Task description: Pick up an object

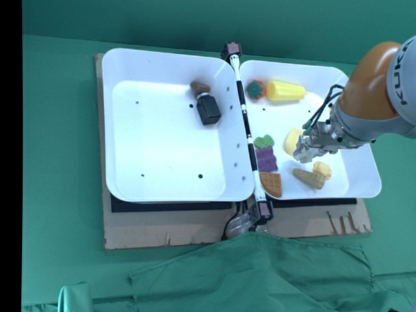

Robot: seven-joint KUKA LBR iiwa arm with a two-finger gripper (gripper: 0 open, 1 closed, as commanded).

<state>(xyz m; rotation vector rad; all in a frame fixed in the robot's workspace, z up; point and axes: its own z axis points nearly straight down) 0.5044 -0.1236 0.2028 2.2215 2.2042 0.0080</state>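
The likeliest target here is the pale yellow piece (292,140) in the right bin (364,186), since the gripper (304,149) sits right against it, touching or just overlapping its near-right edge. Whether the fingers are spread or pinched can't be told from this angle, and nothing clearly sits between them, so no grab can be called. To do this step well the arm probably wants to centre over that one piece before closing, because the bin is crowded: a tan croissant-looking piece (309,178) and a small yellow chunk (322,169) lie just near-right of the gripper, and the purple grapes with a green leaf (265,153) and a waffle wedge (271,183) lie to its left by the divider. A sloppy descent could just shove things around. Farther back sit a yellow corn-like piece (286,91) and a red-and-green toy (255,90). The left bin (130,64) holds a black block (208,109) with a brown bit (199,87) beside it. No brands, labels or readable writing anywhere.
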